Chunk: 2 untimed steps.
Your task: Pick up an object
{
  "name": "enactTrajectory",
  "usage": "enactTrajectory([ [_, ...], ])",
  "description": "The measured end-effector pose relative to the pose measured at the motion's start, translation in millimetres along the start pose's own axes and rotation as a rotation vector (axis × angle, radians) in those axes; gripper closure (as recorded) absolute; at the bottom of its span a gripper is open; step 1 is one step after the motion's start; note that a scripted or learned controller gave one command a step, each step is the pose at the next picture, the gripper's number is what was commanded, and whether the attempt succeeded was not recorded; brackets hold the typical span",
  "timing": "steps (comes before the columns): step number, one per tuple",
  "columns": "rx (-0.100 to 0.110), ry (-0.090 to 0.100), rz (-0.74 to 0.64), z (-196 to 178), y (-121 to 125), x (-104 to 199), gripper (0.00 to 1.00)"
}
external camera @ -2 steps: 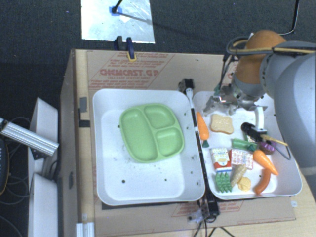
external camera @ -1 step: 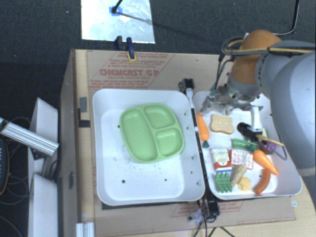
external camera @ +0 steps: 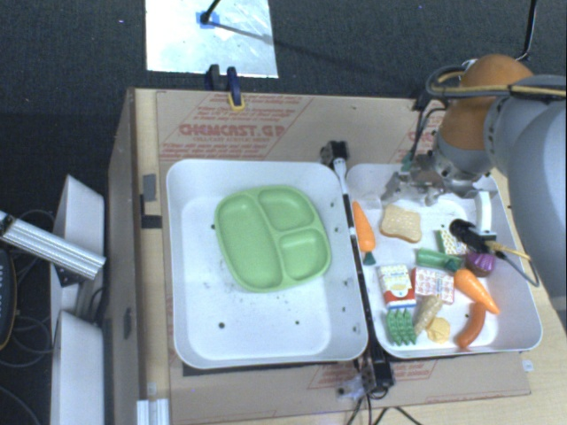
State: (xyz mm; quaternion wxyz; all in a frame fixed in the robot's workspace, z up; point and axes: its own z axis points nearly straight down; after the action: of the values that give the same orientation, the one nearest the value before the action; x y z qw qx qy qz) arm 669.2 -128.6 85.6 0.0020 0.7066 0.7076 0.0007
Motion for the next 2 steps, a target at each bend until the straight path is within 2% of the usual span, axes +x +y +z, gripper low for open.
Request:
enactTrajectory([
  [1, -0.004, 0.0, -0.003, -11, 1, 0, 1.0],
  [2, -0.002, 0.003, -0.004, -101, -39, 75, 1.0],
])
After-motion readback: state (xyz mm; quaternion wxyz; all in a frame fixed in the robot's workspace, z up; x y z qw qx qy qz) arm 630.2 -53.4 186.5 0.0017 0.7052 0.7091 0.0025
